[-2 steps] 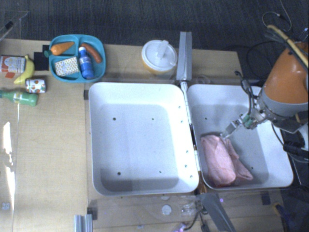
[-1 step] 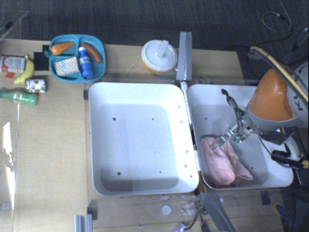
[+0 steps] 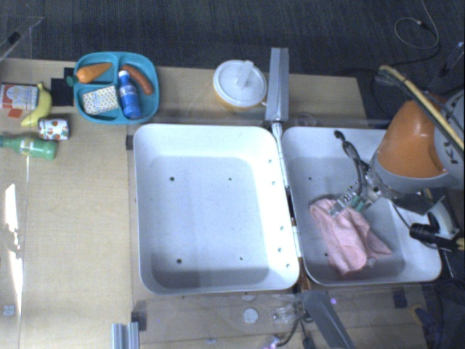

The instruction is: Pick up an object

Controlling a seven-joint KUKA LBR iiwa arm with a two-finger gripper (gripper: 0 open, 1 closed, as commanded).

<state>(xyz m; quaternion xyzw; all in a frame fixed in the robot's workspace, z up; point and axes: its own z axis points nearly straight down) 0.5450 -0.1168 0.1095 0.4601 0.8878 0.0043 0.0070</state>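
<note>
A crumpled pink cloth lies in the right bin, toward its front. My gripper reaches in from the right and is down at the cloth's upper edge, touching or just above it. The orange-banded wrist sits above and to the right of the cloth. The fingertips are small and dark against the fabric.
The left bin stands beside the right one. On the bench at the back left is a blue divided tray with toy food, plus a banana, a can and a green bottle. A white lidded bowl stands behind the bins.
</note>
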